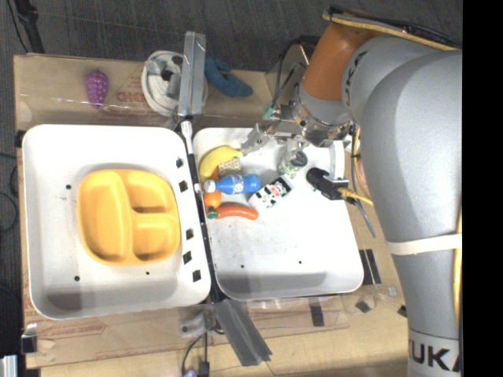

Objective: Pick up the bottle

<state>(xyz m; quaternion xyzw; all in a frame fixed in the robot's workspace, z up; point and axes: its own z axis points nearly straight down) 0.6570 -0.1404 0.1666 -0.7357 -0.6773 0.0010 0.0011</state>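
bottle (236, 184) in rt bin (330, 265), beside banana (213, 159)

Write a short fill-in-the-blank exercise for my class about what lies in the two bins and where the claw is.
1. The yellow divided tray lies in the ____ bin.
2. The blue bottle lies on its side just below the ____.
3. The carrot lies just ____ the blue bottle.
4. The claw hangs over the ____ bin.

Missing words: left; banana; below; right
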